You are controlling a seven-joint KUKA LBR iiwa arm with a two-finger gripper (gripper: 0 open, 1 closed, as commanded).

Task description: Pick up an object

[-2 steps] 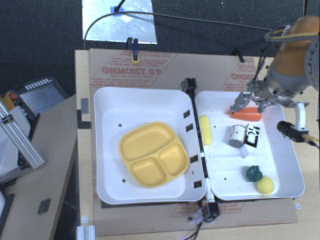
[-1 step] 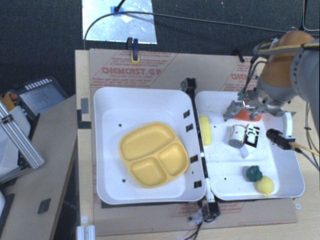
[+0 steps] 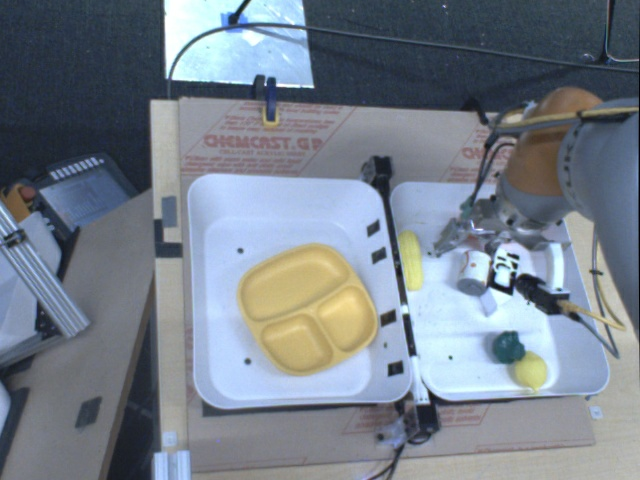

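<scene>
At 12 o'clock of the bins, "CHEMCAST GP" was read on the cardboard sheet (image 3: 262, 140); gripper (image 3: 478, 264) state couldn't be told.

Showing a thick grey arm (image 3: 605, 183) with an orange band (image 3: 535, 148) above the wrist, thin cables (image 3: 492, 163) trailing alongside, ending in a metallic gripper (image 3: 452, 236).

The arm (image 3: 590, 158) runs off the right edge; its wrist hides part of the right bin (image 3: 590, 373).
</scene>
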